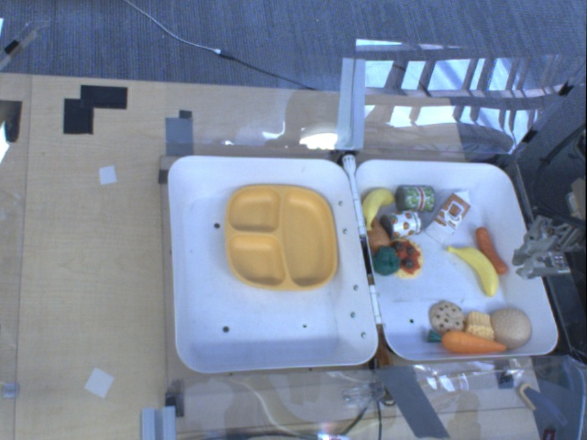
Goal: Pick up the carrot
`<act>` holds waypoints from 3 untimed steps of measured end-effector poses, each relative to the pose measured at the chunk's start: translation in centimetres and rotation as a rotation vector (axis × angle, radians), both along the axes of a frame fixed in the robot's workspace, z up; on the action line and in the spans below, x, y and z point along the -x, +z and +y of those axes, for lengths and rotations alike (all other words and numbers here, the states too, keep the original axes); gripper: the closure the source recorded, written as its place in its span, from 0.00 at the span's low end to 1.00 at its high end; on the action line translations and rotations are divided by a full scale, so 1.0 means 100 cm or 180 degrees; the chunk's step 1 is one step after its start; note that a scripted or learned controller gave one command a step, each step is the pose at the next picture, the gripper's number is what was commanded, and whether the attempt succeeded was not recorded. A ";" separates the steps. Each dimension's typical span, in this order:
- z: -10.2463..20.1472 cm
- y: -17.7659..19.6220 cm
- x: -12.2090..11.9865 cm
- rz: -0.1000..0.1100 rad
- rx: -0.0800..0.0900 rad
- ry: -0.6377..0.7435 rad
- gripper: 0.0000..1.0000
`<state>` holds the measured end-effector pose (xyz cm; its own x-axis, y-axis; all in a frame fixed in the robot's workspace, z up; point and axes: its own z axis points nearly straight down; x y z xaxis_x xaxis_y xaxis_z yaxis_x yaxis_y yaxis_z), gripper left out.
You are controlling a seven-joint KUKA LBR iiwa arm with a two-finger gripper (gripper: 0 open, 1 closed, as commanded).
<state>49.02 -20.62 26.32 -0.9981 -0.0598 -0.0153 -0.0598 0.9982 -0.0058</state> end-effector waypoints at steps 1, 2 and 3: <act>0.001 -0.029 -0.003 0.0025 -0.0008 0.0257 1.00; 0.001 -0.054 -0.007 0.0029 -0.0002 0.0952 1.00; 0.001 0.033 -0.029 0.0012 0.0026 0.2083 1.00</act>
